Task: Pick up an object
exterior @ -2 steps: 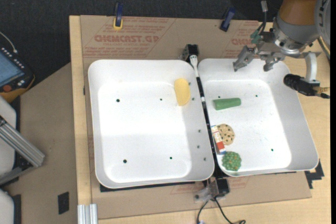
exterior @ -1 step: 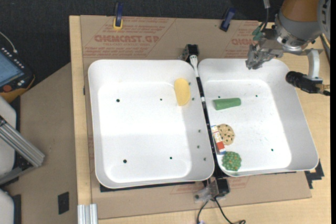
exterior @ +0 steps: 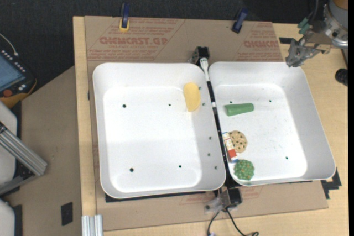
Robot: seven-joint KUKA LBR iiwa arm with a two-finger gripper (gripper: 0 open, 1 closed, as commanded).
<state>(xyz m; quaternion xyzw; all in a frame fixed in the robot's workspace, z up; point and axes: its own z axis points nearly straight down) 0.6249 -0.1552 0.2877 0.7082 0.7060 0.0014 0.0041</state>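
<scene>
Left bin point(exterior: 110, 119) held one item: a yellow piece point(exterior: 192, 96) at about 2 o'clock in that bin, close to the inner wall by the divider. Rest of that floor showed just dark dots.

Right bin point(exterior: 310, 119) held the other candidates, all bunched on its 9 o'clock side. A green cylinder point(exterior: 239, 109) lay flat, near the divider, at roughly 10 o'clock in the bin. Below it sat a cookie point(exterior: 237, 141), touching or just beside a small red and white item point(exterior: 230, 151) against the wall; couldn't tell which. A green leafy clump point(exterior: 244, 169) sat at 7 o'clock, near the front corner.

Gripper point(exterior: 297, 56) was up at 1 o'clock of the right bin, over the rim/tabletop point(exterior: 166, 36) edge, well apart from every object. Too small and blurred there to read the fingers, so couldn't tell if they were spread or pressed together. Nothing visible in them.

Progress, my read: pick not started. No object lifted, all resting on bin floors. Left to do: choose a target, travel over it, descend, close, lift. Green cylinder looked like the nearest and best isolated; the cookie cluster looked riskier because of the crowding against the wall.
</scene>
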